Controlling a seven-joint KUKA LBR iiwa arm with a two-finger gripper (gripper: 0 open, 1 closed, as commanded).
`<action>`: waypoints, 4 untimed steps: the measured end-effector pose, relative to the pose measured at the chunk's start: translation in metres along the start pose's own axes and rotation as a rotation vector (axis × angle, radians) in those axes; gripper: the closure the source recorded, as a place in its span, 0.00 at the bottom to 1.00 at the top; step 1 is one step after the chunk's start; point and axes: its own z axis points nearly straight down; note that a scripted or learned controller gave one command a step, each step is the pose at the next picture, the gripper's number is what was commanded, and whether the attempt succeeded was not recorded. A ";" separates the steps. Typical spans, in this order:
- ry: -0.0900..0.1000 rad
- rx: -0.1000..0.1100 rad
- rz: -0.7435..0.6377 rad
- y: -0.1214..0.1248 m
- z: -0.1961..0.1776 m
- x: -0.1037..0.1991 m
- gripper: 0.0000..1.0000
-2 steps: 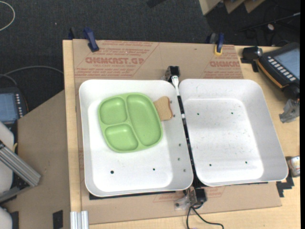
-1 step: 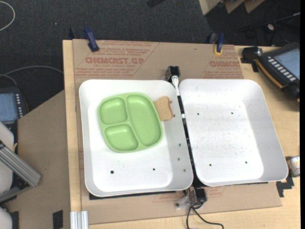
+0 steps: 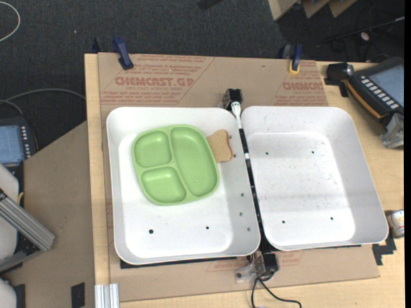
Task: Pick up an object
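Two shallow white bins sit side by side on a cardboard-covered bench, seen from above at a slant. In the left bin lies a light green divided plate with three compartments, flat and right side up. A small tan piece, perhaps a slice of toast, touches the plate's right rim near the bin's inner wall. Both are candidates for picking. The right bin holds only dark specks.
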 end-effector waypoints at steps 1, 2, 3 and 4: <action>-0.012 -0.030 -0.001 0.002 -0.172 -0.005 1.00; 0.002 0.006 -0.002 -0.021 -0.035 0.033 1.00; 0.000 0.001 -0.005 -0.019 0.037 0.084 1.00; -0.011 -0.025 0.003 0.032 -0.079 0.031 1.00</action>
